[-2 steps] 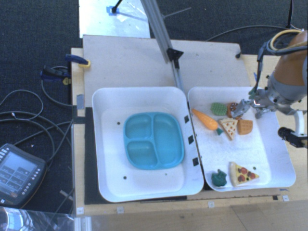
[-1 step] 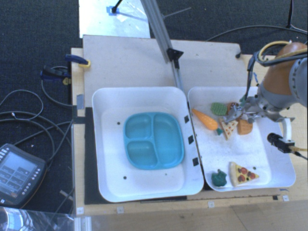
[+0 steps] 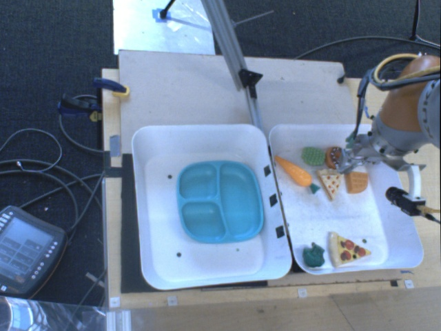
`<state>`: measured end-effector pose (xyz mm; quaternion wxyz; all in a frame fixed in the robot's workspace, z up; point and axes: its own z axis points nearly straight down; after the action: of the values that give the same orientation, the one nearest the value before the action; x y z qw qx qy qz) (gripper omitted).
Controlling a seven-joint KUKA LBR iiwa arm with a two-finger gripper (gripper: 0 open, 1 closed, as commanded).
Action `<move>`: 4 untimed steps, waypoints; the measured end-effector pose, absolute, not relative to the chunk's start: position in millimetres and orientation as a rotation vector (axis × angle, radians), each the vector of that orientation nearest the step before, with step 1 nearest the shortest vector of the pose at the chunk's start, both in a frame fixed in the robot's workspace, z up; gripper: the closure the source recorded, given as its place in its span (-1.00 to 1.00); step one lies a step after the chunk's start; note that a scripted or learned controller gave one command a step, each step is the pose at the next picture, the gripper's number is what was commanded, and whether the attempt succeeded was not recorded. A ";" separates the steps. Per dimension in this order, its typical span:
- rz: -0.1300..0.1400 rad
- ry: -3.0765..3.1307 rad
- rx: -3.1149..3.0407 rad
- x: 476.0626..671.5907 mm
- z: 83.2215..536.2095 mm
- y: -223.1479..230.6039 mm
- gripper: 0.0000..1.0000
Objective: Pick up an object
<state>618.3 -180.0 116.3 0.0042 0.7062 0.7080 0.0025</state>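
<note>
The right bin (image 3: pixel 400 250) holds several toy foods. An orange carrot (image 3: pixel 293 172) lies near its left wall, with a light green piece (image 3: pixel 313 156) behind it. A brown round piece (image 3: pixel 333 157), a pale wedge (image 3: pixel 330 183) and an orange-brown toast piece (image 3: pixel 356 182) cluster in the middle. A pizza slice (image 3: pixel 350 248) and a dark green vegetable (image 3: pixel 313 254) lie at the front. My gripper (image 3: pixel 349 160) hangs low over the cluster, between the brown round piece and the toast. Nothing is visibly held.
The left bin (image 3: pixel 155 254) holds a blue divided plate (image 3: pixel 220 201). A slanted metal pole (image 3: pixel 231 40) runs down to the wall between the bins. Cables and a pendant (image 3: pixel 24 247) lie left of the bench.
</note>
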 end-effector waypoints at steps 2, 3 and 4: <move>0.007 2.225 2.208 624.7 215.6 -177.5 1.00; 0.007 2.223 2.208 622.9 275.2 -186.4 1.00; 0.002 2.233 2.210 610.9 261.3 -133.4 1.00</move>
<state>610.9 -133.4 261.3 -0.0002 0.7035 0.7107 0.0005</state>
